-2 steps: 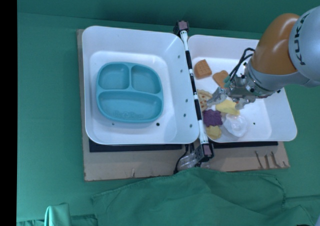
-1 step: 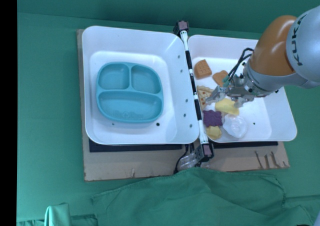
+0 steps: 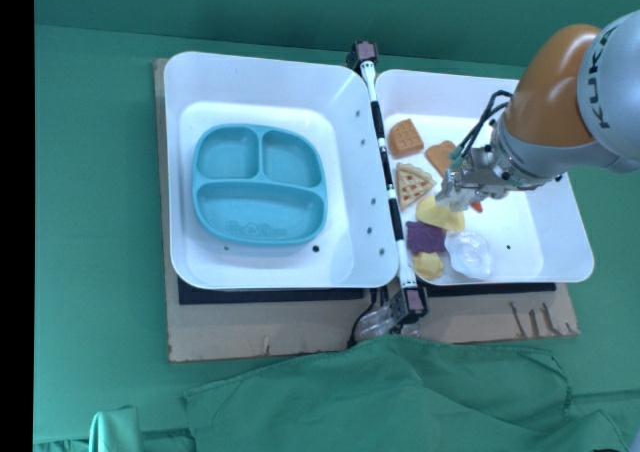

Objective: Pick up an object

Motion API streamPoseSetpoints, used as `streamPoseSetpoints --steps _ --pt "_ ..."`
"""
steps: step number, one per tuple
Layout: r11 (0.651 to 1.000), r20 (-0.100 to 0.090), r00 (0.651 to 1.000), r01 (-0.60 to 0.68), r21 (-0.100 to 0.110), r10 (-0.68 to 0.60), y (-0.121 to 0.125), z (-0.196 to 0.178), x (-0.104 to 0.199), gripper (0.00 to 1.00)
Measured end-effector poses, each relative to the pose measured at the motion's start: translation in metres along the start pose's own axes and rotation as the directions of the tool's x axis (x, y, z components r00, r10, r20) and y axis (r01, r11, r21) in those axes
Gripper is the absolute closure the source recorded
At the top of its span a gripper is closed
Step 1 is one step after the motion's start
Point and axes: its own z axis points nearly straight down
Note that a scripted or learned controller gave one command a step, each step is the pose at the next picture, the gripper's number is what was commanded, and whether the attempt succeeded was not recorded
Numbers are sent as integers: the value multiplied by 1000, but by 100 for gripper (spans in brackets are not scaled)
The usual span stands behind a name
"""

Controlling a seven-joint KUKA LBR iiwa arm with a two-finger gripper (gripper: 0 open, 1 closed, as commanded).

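Down in the right bin (image 3: 560, 230), the gripper (image 3: 462, 190) hangs low over a cluster of toy food pieces, and its grip state cannot be told. A yellow piece (image 3: 440, 214) lies just under and to the near side of it. A waffle wedge (image 3: 413, 183) sits just left; an orange cracker (image 3: 405, 137) lies farther off. A purple piece (image 3: 425, 236) and a clear wrapper (image 3: 469, 253) lie nearer. A teal divided plate (image 3: 260, 184) rests in the left bin (image 3: 190, 90).

The arm (image 3: 575, 100) runs off the right edge. The gripper (image 3: 462, 192) covers part of a yellow piece (image 3: 440, 213) and a small red thing (image 3: 476, 206).
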Motion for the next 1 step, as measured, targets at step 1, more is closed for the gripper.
streamPoseSetpoints --steps 1 --pt "1000 -5 1000 6 17 -6 0 -45 -1 100"
